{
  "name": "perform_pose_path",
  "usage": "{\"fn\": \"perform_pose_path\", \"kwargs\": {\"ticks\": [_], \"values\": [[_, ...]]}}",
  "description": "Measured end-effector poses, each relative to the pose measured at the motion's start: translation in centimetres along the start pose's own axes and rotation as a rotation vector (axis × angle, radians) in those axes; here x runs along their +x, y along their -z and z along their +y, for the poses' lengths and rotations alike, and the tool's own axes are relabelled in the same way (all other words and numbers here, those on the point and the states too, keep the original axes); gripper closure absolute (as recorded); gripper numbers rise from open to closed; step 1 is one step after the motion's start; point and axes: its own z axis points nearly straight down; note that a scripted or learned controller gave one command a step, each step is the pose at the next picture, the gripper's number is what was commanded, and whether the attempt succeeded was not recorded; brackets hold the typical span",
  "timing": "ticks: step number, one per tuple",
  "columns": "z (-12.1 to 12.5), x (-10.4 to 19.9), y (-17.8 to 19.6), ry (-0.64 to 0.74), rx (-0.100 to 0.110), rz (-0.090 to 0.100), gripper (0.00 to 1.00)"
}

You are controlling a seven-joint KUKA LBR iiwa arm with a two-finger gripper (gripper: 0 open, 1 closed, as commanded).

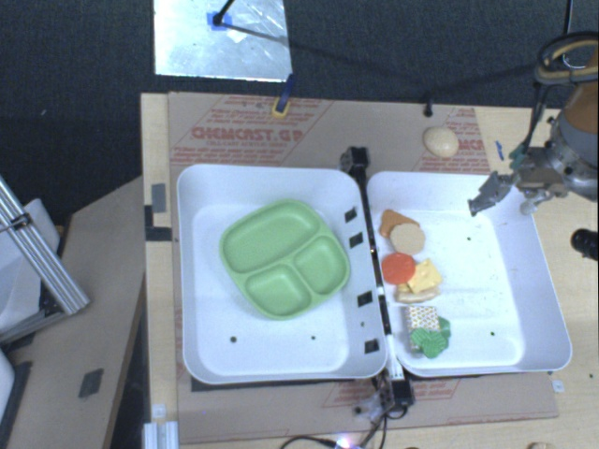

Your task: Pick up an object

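Note:
Several toy food pieces lie along the left side of the right bin: an orange-brown slice, a beige disc, a red tomato, a yellow cheese piece, a checkered block and a green broccoli. My gripper hangs over the bin's far right corner, well to the right of the food. It is open, with nothing between its fingers.
A green divided plate sits in the left bin. A beige ball rests on the bench behind the right bin. A foil sheet and a yellow clip lie at the back.

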Motion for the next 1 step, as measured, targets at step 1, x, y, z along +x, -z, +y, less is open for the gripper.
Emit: {"fn": "perform_pose_path", "kwargs": {"ticks": [1], "values": [[0.18,0.01,0.51,0.002,-0.009,-0.002,0.0]]}}
